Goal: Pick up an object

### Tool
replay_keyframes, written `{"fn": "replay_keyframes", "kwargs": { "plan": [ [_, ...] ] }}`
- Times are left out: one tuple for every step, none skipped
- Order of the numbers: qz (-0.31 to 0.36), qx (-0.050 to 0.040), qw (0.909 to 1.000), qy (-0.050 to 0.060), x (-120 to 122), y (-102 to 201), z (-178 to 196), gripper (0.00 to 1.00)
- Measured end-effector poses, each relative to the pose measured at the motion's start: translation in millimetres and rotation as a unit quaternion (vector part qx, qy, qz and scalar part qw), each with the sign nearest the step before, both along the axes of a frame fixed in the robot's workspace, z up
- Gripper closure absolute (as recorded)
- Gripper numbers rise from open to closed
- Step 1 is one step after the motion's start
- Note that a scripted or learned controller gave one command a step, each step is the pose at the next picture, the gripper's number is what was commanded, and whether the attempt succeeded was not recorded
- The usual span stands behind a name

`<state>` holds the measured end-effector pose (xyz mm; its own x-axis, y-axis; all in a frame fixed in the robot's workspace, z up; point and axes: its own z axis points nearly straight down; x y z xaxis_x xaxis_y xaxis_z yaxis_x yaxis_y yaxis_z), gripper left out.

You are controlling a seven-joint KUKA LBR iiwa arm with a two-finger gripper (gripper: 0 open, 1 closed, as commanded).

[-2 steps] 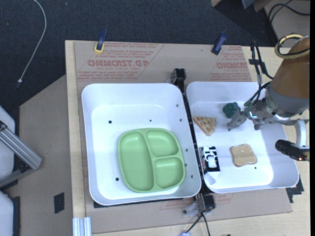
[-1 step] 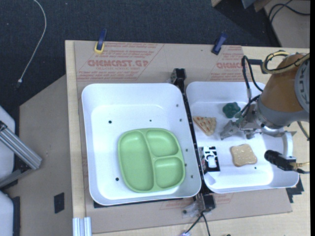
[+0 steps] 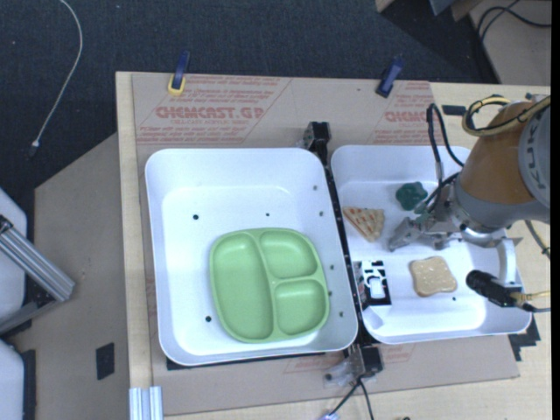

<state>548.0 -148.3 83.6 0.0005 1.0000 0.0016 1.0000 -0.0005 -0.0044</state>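
My gripper (image 3: 418, 234) hangs over the middle of the right bin (image 3: 455, 322), fingers spread and open, with nothing between them. A triangular tan pizza-like slice (image 3: 365, 221) lies just to its left. A dark green object (image 3: 409, 195) sits just beyond it toward the bin's back. A tan toast-like piece (image 3: 432, 276) lies on the bin floor just in front of the gripper. All three lie apart from the gripper.
The left bin (image 3: 175, 191) holds a light green divided plate (image 3: 267, 283). A black-and-white tag (image 3: 376, 283) sits on the divider between the bins. The grey and orange arm (image 3: 503, 169) covers the right bin's far right part. Blue clamps (image 3: 389, 77) stand at the bench's back edge.
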Motion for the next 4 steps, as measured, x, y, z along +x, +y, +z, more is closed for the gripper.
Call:
{"fn": "replay_keyframes", "kwargs": {
  "plan": [
    [0.000,-0.0006,1.0000,-0.002,0.9,0.0,11.4,1.00],
    [0.001,-0.0018,1.0000,-0.005,-0.7,0.5,54.3,1.00],
    [0.001,-0.0019,1.0000,-0.006,7.0,8.6,104.8,1.00],
    [0.001,-0.0022,1.0000,-0.007,8.4,6.7,169.3,1.00]
  ]
}}
